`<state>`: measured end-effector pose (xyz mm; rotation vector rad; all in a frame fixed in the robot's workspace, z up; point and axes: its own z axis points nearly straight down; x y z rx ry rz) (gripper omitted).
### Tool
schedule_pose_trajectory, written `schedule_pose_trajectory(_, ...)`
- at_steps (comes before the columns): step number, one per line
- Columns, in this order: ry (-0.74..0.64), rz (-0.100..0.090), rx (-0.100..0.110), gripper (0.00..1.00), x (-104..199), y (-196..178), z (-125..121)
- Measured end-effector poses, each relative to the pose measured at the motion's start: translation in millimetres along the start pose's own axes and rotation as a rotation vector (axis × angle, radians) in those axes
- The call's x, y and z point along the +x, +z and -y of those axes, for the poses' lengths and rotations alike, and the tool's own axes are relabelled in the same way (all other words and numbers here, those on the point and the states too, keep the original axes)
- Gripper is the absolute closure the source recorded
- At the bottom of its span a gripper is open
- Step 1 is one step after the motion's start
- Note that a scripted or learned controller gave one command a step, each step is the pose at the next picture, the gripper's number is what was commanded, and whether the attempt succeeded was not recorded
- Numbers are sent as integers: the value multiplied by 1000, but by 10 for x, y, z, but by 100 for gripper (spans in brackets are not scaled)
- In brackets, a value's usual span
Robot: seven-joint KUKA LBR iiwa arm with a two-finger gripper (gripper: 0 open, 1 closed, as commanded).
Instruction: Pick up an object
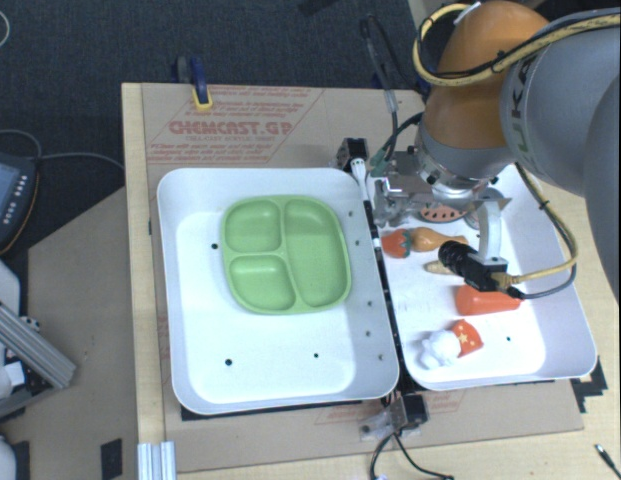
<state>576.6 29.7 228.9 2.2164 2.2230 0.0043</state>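
Gripper status: positioned low over the right bin, at the bin's 11 o'clock sector. The wrist housing blocks the view from above, so it cannot be told whether the jaws are apart or together, and nothing is visibly gripped.

Items around the gripper, nearest first:
1. Pink-red slice with dark spots, directly under the gripper; only its edge is visible, and contact cannot be confirmed.
2. Tan piece with a red-orange end, just beside the gripper at its 7 o'clock, lying on the bin floor close to the bin's left wall.
3. Orange-red wedge, at 5 o'clock from the gripper, lying flat near the bin centre.
4. Red-and-white item, at 6 o'clock from the gripper, well apart from it, near the bin's front edge.

All four items lie in the right bin.

The arm enters from 2 o'clock; its orange band sits directly above the wrist.

The left bin adjoins the right bin at 9 o'clock. It contains a green divided plate with three compartments, resting flat toward the bin's 12 o'clock half.

Both bins rest on a cardboard sheet with red print at its 12 o'clock edge, where a blue-and-yellow clamp is attached
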Motion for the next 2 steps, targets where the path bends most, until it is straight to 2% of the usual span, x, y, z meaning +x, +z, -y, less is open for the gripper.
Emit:
schedule_pose_trajectory(1, 4, 0, 7, 100, -60, -37, 152)
schedule_pose_trajectory(2, 1, 1, 1, 100, -42, -29, 39)
